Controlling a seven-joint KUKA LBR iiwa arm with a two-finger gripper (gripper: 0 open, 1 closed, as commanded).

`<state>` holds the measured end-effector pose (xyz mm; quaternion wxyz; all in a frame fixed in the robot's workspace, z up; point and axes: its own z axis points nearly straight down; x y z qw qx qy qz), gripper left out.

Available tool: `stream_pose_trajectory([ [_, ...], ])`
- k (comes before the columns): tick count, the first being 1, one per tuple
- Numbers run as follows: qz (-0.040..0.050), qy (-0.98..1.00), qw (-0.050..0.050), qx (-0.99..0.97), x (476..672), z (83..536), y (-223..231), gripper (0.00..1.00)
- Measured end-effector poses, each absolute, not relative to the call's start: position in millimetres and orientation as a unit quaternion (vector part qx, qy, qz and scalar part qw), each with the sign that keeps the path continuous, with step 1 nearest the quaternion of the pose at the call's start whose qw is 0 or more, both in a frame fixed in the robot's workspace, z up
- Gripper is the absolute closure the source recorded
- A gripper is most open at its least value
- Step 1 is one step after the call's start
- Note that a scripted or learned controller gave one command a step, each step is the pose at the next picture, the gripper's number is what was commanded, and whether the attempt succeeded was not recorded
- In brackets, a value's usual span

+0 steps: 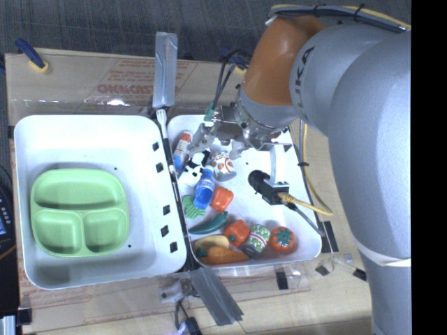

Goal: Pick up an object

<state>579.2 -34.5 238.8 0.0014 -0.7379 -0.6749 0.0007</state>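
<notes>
Arm (363, 117) sits nearest the lens: a large grey link entering from the view's right, with the orange band above the wrist. All positions below are taken from the blue bottle (204, 187), which lies in the right bin (248, 211) close to that bin's left wall.

Gripper (218, 139): above the blue bottle in the view, over the far end of the right bin. Open or closed: cannot tell, since the wrist hardware covers it from this angle.

Objects available for picking, all in the right bin:
- small bottle (183, 146), red and white, up-left of the blue bottle along the bin wall.
- black-and-white toy (202, 160), just above the blue bottle's top end.
- white ball (222, 165) with red marks, up-right of the blue bottle, just under the gripper.
- orange piece (221, 199), touching the blue bottle's lower right side.
- striped green piece (191, 206), just below-left of the blue bottle.
- dark green pepper (209, 223), below the blue bottle.
- red pepper (237, 232), can (257, 238) and tomato (283, 239), in a row running below-right of the blue bottle.
- banana (211, 243) and carrot (223, 255), furthest below the blue bottle, at the near wall, touching each other.

Left bin (84, 138): left of the blue bottle, across the divider. It holds a green tray (79, 211) with three compartments.
</notes>
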Motion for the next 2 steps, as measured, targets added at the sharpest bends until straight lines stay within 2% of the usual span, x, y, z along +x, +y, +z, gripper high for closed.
stream_pose_trajectory([
  [1, 0.0029, -0.678, 0.003, -0.735, 579.1, 247, -34, 1.0],
  [2, 0.0002, -0.764, 0.0, -0.645, 556.5, 323, -7, 1.0],
])
